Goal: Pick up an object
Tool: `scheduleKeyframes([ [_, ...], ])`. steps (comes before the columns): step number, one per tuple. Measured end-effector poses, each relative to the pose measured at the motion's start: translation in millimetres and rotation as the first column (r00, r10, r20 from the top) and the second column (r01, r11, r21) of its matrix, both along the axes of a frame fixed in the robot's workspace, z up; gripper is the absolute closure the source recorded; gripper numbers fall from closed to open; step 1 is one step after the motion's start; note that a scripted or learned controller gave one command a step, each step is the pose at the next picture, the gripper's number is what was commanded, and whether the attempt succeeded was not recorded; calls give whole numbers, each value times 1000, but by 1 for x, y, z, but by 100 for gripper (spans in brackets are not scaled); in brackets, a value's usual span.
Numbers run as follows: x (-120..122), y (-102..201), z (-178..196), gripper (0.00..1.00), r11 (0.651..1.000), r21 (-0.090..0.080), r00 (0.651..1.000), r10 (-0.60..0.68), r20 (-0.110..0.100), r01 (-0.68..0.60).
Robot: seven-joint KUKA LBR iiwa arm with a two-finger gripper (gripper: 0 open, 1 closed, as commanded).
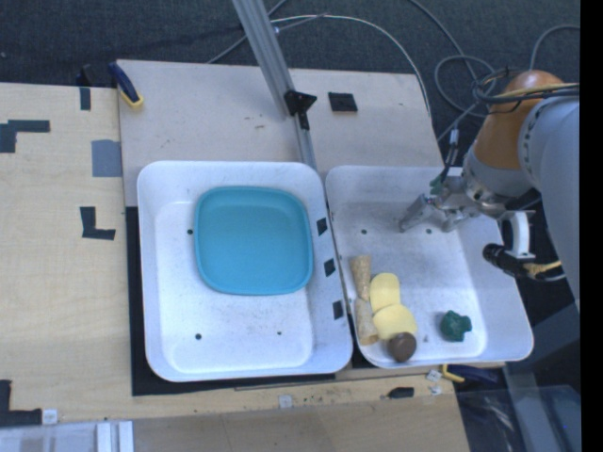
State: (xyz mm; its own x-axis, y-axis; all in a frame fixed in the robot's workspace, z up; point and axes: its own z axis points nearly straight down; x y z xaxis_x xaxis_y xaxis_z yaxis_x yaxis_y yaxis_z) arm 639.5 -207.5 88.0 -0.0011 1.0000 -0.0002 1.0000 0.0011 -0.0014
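Pincer (pixel 421 217) apparently above right bin (pixel 490 342).

Blue plate (pixel 252 240) in left bin (pixel 160 252), metal pole (pixel 273 64), cables (pixel 377 36) — black tape marks (pixel 94 222)

- No legible text, labels, brand marks, numbers or signs found anywhere in the camera view.
- Checked the bench (pixel 57 252): only plain dark tape patches (pixel 105 158), blank, no lettering.
- Checked both white bins (pixel 160 347): bare walls, unmarked.
- Checked the blue plate (pixel 252 240): plain surface, unmarked.
- Checked the arm (pixel 528 139): grey casing and orange band, nothing readable on either.
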Motion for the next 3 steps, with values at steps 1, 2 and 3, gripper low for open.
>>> scheduleKeyframes([
  [1,0,0,11,100,1000,-1,1000,0,1,0],
  [2,5,0,74,100,1000,-1,1000,0,6,0],
  [3,7,10,129,100,1000,-1,1000,0,6,0],
])
